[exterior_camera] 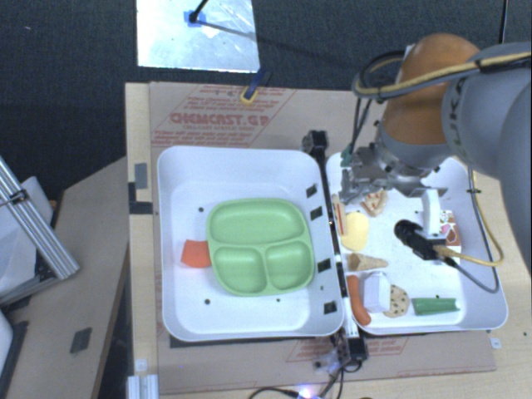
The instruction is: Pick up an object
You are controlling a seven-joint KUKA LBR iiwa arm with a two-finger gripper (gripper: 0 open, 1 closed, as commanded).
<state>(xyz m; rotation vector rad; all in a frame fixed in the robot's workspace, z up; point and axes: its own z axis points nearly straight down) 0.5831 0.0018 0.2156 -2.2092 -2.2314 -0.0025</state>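
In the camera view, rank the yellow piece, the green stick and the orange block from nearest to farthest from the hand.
Hand sits at the right bin's upper left.
1. Yellow piece, just below it, right bin.
2. Green stick, right bin's lower right.
3. Orange block, left bin, left of the green tray.

Both bins (241, 169) look like smooth, slightly glossy white plastic. The green tray (258, 246) is matt plastic. The board (220, 116) under the bins looks like printed cardboard. Above it, a crinkled sheet (199, 25) shines like foil. The arm's (490, 115) shell is smooth and grey.
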